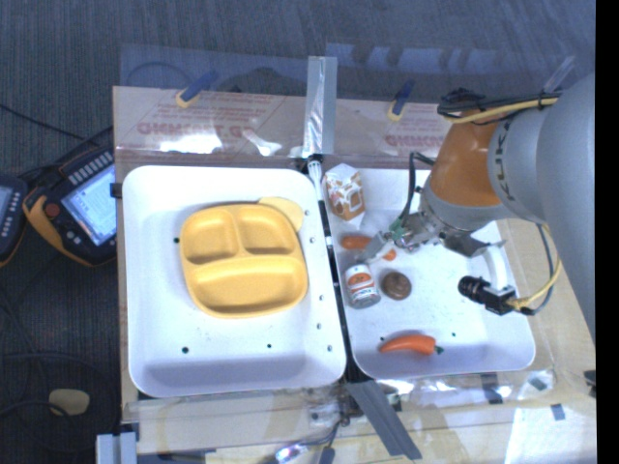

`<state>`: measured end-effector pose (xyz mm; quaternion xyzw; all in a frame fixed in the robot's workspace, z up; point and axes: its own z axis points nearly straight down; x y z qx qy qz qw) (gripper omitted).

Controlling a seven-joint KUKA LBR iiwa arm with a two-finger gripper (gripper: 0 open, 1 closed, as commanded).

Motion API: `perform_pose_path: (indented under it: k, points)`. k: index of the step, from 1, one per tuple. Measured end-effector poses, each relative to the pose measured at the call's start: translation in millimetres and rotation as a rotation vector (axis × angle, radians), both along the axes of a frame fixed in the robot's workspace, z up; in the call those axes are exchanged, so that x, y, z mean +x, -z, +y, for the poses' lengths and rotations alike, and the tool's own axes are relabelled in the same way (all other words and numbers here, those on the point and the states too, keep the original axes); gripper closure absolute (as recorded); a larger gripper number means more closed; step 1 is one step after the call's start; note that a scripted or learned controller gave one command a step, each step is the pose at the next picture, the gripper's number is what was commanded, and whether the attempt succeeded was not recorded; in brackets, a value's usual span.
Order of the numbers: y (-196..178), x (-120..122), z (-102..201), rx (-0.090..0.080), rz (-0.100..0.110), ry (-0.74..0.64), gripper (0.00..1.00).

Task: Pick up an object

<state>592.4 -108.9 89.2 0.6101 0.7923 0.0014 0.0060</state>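
On the grey carpet (58, 336) beside the bench lies a pendant (82, 206); the claw's (395, 235) state I cannot tell.

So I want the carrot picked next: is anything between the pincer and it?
Yes, loosely: the brown round piece lies between the pincer and the carrot near the bin's front; the small can stands just beside that path.

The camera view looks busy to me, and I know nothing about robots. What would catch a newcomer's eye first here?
Most striking is the yellow divided tray, lying alone in the left bin. Next is the grey arm with its orange band, reaching in from the right so that its end effector hangs over the right bin. Small items are scattered there: a carton, a little jar, a brown round piece and an orange carrot-like toy.
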Motion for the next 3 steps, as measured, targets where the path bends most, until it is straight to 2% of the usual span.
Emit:
perform_pose_path:
  k: [1, 2, 3]
  points:
    - [1.8, 78.7, -15.8, 0.002, 0.003, 0.163, 0.0]
    - [-7.8, 79.4, -16.9, -0.004, 0.002, 0.162, 1.0]
    - [-142.8, 42.7, 37.7, 0.002, 0.013, -0.098, 1.0]
